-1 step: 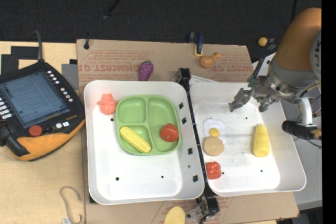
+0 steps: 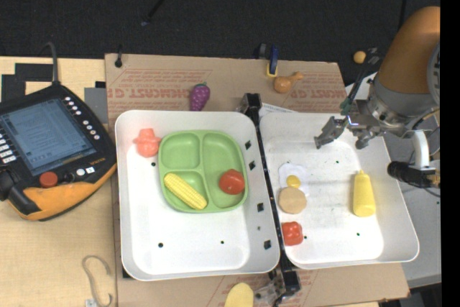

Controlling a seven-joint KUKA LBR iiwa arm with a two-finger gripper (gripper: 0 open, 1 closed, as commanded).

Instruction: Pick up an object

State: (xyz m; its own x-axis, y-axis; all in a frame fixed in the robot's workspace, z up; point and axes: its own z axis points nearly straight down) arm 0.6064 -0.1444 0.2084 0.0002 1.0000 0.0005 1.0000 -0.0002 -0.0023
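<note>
1. My gripper (image 2: 332, 133) hangs over the far part of the right bin (image 2: 402, 244). Nothing is between my fingers; whether they are spread or closed I cannot tell.
2. Candidates in this bin: yellow bottle (image 2: 363, 193) lying near the right wall, tan disc (image 2: 292, 200), fried egg (image 2: 292, 175), red piece (image 2: 291, 232) along the left side.
3. Left bin (image 2: 136, 241): green tray (image 2: 203, 151) holding corn (image 2: 185, 190) and tomato (image 2: 231, 182).
4. Status: nothing lifted yet. Descent, grasp and lift all remain.

Bench (image 2: 57, 255) under cardboard sheet (image 2: 165, 86) (two white bins (image 2: 187, 255) atop)
</note>
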